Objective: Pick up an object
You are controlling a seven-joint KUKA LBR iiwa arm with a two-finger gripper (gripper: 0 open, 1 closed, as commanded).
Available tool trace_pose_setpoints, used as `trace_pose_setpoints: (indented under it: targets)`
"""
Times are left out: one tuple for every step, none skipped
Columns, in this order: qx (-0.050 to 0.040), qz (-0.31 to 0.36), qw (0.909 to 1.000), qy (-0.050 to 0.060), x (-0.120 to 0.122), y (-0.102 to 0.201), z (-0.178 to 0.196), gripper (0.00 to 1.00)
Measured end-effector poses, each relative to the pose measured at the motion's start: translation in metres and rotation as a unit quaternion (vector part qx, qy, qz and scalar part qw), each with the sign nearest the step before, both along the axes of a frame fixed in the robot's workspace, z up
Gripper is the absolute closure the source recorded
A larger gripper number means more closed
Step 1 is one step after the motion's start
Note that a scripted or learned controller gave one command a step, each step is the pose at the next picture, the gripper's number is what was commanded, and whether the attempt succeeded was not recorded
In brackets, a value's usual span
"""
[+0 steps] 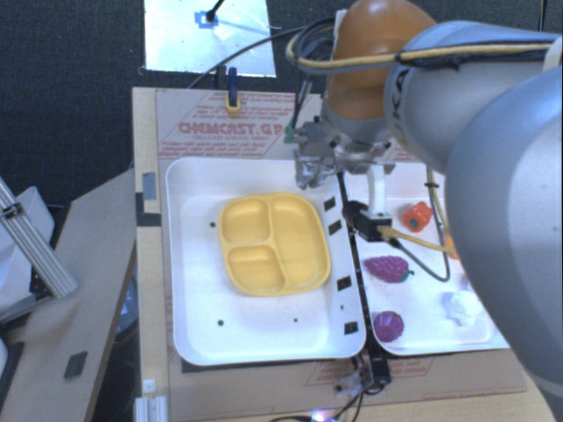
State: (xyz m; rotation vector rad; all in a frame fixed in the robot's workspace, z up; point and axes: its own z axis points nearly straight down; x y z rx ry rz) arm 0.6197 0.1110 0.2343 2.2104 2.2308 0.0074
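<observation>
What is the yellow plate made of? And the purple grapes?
The yellow plate looks like smooth moulded plastic: one even colour, rounded edges, three pressed-in sections, a soft sheen. The purple grapes look like toy fruit, probably plastic or rubber: bumpy, slightly shiny, with a green stem. Which one, I can't tell.

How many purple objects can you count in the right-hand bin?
2: a purple grape bunch mid-bin near the divider, and a round purple piece at the front edge. The arm covers part of the bin, so more may be hidden.

The desk point(110, 236) bore a printed sheet point(220, 126) and two white bins: left point(189, 323) below the jaws, right point(440, 337) beside them.
</observation>
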Motion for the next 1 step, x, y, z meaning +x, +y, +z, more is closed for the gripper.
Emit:
trace_pose_setpoints:
  targets:
    - [-0.0010,-0.002,1.0000,0.001,-0.0006,-0.0035,-0.0007,0.00]
